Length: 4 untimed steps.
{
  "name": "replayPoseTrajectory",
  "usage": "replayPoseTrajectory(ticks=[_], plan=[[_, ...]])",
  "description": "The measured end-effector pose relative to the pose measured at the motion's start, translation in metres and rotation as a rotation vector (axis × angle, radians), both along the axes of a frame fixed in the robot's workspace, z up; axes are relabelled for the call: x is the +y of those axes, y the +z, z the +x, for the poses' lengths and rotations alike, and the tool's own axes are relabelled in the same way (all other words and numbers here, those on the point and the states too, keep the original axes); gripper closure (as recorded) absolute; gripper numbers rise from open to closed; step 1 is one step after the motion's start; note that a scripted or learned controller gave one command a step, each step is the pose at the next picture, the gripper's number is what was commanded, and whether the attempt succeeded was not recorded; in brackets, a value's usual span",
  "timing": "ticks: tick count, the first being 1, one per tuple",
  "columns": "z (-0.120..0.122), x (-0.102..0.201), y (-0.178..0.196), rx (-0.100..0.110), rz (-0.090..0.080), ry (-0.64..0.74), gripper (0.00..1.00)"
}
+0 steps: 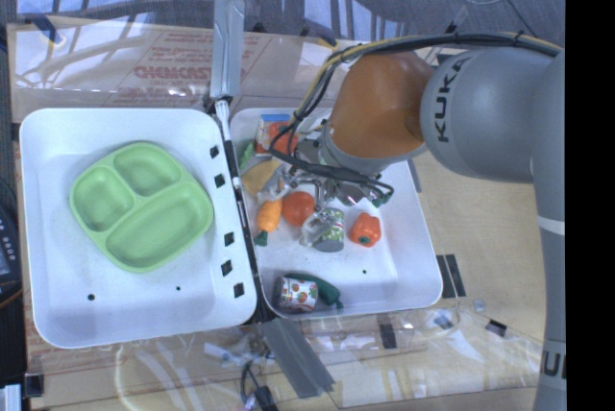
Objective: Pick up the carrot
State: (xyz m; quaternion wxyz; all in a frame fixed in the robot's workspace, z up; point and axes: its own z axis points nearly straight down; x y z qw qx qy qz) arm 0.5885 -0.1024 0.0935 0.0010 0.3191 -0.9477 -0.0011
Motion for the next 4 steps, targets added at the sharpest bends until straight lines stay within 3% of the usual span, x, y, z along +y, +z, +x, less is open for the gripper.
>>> replayPoseTrajectory(ticks=[1, 2, 3, 4], plan=[[0.001, 0.001, 0.01, -0.001, 0.001, 0.001, 1.0], [0.0, 0.069, 0.127, -0.007, -0.002, -0.174, 1.0], [0.015, 0.048, 0.098, 0.0, -0.003, -0.756, 1.0], [0.022, 0.109, 0.352, -0.009, -0.001, -0.585, 1.0]])
